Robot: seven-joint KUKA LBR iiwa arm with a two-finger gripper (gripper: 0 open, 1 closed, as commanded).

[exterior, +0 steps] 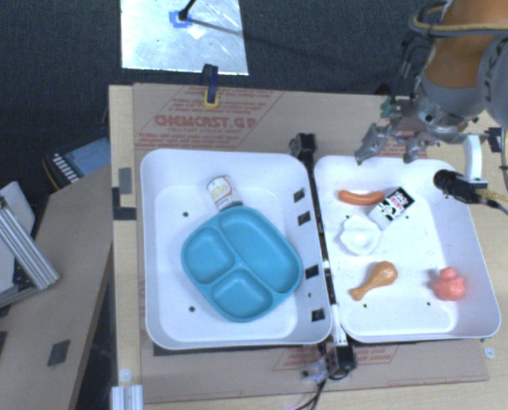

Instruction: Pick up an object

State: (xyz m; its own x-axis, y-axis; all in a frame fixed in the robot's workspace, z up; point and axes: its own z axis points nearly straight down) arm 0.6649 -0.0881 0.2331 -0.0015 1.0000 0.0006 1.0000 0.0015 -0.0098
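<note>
The gripper (394, 150) hangs at upper right, fingers spread, holding nothing. Just below, the sausage (361, 197) lies lengthwise left to right in the right bin (471, 229).

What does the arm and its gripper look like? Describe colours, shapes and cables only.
The arm is rounded and grey, with a broad orange band bulging above the wrist. A thin cable loops beside that band. Below it sits a darker grey, blocky wrist section, ending in the gripper, whose two dark metal fingers splay outward. No markings are legible.
</note>
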